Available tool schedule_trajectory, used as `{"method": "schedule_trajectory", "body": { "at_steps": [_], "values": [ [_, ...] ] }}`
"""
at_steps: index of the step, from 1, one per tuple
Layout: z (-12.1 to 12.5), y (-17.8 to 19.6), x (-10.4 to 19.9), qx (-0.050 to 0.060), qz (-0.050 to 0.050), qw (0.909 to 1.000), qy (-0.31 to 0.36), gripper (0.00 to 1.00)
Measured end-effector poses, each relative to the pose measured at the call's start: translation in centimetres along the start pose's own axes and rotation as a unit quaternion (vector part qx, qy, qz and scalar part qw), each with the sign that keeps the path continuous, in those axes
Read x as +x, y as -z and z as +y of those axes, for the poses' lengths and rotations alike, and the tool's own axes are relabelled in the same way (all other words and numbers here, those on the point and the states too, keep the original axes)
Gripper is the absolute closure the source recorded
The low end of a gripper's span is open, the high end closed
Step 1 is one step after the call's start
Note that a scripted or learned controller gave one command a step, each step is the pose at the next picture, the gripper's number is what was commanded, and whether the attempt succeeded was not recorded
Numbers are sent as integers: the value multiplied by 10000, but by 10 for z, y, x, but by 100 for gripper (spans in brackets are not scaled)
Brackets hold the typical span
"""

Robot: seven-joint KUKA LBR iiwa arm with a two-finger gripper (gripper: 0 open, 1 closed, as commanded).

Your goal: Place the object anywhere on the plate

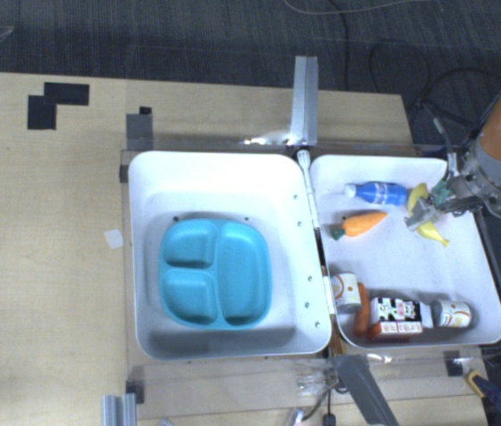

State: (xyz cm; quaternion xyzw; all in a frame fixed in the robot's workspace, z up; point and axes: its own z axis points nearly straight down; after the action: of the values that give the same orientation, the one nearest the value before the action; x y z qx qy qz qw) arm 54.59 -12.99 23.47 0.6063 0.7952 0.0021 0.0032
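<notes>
Two white bins side by side on the bench (46,238). Left bin (148,180) holds just the plate (215,272) — blue, three compartments, nothing on it, sitting toward 6 o'clock of the bin. Right bin (489,282) has the clutter: blue-white bottle (378,193) at 12 o'clock, lying flat; carrot (362,224) just below it, green end pointing at 9 o'clock; banana (426,213) at about 2 o'clock of the bin, just beside the bottle's end. Along the 6 o'clock wall — a small can (346,288), a dark bottle (392,315) lying flat, another can (453,314). Arm in from 3 o'clock, claw (436,204) down at the banana, touching or overlapping it; can't tell if the claw is wide or narrow, or gripping. Banana in the right bin, well apart from the plate.
</notes>
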Motion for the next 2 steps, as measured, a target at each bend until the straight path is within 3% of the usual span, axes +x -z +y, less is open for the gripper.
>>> {"method": "schedule_trajectory", "body": {
  "at_steps": [1,2],
  "values": [
    [23,-21,86,10,4,9999,135,100],
    [57,2,130,7,6,9949,1011,100]
  ]
}}
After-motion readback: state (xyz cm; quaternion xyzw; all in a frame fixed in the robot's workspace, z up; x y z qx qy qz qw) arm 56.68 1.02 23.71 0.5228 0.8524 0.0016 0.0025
